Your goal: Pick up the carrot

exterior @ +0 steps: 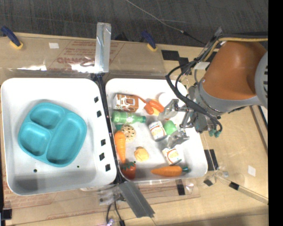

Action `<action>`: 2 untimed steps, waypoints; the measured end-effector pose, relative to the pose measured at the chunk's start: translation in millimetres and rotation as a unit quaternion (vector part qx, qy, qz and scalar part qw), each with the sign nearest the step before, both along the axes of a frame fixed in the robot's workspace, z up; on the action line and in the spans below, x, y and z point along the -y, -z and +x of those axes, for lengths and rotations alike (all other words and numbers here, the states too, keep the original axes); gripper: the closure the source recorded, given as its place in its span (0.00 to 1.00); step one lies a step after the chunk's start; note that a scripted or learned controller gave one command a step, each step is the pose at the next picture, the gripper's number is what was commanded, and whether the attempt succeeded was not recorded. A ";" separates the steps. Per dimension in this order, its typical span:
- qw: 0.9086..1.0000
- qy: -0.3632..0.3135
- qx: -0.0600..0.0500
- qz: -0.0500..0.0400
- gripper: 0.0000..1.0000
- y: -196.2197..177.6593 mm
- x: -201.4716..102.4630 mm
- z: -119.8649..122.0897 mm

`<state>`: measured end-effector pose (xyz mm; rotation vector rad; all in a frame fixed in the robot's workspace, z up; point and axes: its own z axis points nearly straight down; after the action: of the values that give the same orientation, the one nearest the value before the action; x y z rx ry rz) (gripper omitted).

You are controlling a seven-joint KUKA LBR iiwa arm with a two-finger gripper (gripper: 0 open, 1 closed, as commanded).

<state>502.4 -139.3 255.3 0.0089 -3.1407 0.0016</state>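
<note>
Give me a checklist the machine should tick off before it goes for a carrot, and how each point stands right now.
1. Carrot in sight: ok. One carrot lies by the right bin's left wall, another along its near edge.
2. Which carrot is meant: cannot tell.
3. Pincer over the right bin: ok, but above the green item, not a carrot.
4. Pincer free of any load: ok, nothing shows between its fingers.
5. Room around the left carrot: not ok. A cookie and a tomato crowd it.
6. Teal tray out of the way: ok, it sits in the left bin.
</note>
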 end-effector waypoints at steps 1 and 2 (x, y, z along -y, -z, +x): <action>0.997 0.078 -0.005 0.002 0.00 153.9 -30.4 -12.5; 0.995 0.105 0.000 0.001 0.00 163.4 -40.0 -25.5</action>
<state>476.9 -99.3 91.9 -0.3196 -3.1246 -0.0006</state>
